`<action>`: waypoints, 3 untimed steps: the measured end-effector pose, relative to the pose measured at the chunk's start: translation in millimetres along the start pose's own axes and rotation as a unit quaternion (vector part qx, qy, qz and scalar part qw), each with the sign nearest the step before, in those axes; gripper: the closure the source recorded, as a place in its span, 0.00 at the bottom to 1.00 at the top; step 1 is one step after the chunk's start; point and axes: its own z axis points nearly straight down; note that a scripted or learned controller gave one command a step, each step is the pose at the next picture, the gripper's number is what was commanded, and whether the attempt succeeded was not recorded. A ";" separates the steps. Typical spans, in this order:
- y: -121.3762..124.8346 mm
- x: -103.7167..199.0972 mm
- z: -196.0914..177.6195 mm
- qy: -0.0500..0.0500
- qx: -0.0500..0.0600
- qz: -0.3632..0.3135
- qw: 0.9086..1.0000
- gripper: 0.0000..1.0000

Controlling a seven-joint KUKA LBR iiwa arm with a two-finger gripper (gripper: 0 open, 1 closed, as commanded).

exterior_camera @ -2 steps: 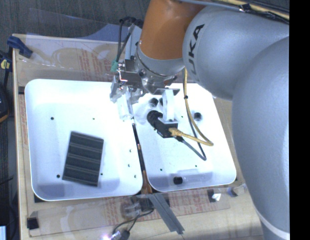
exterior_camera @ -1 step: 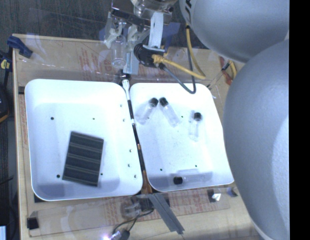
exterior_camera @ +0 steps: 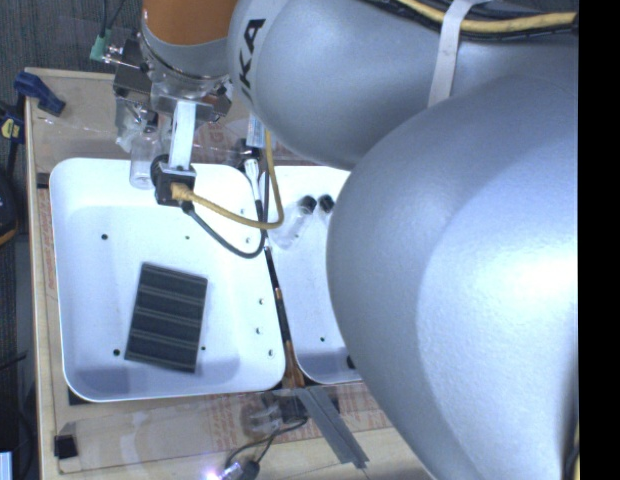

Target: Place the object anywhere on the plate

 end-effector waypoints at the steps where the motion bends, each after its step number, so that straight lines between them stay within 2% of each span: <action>1: -28.3 -136.6 24.3 0.001 -0.001 0.062 0.998 1.00; 2: -28.9 -50.4 63.8 0.000 -0.001 0.069 0.998 1.00; 3: -55.3 -11.7 -107.5 0.003 -0.003 -0.024 1.000 1.00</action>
